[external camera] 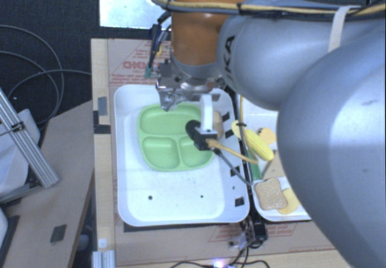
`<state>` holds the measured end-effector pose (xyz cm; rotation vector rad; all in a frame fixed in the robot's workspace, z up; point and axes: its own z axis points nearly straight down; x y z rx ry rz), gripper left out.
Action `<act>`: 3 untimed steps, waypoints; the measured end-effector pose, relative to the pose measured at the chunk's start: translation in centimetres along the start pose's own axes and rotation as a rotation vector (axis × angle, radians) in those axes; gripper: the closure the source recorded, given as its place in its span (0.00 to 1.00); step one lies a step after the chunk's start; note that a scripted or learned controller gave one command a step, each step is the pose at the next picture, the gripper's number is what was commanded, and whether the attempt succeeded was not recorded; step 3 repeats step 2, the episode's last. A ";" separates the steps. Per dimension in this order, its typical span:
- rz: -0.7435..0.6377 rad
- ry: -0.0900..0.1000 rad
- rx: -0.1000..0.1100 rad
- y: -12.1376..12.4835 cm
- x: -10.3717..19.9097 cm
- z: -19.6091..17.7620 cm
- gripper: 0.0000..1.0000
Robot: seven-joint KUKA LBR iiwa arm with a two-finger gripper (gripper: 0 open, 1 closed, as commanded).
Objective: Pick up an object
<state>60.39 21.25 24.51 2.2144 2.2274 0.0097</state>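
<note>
Plate: green divided plate (175, 140) lies flat in the left bin (175, 200), toward 12 o'clock of its middle
Plate direction: slightly longer from 9 to 3 o'clock; large compartment at 12, two small ones at 6
Gripper (170, 102): over the plate's 12 o'clock rim; open or closed cannot be told
Right bin (260, 121): bread slice (270, 194) at 6 o'clock

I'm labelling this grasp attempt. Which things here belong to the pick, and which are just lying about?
In the job:
- gripper, directly above the plate
- green divided plate, the likely target
- left bin holding it

Lying about:
- yellow banana-like piece and toast slice, both in the right bin
- metal rail off the bench
</note>
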 end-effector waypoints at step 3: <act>0.000 0.004 -0.015 -1.3 2.3 -25.1 1.00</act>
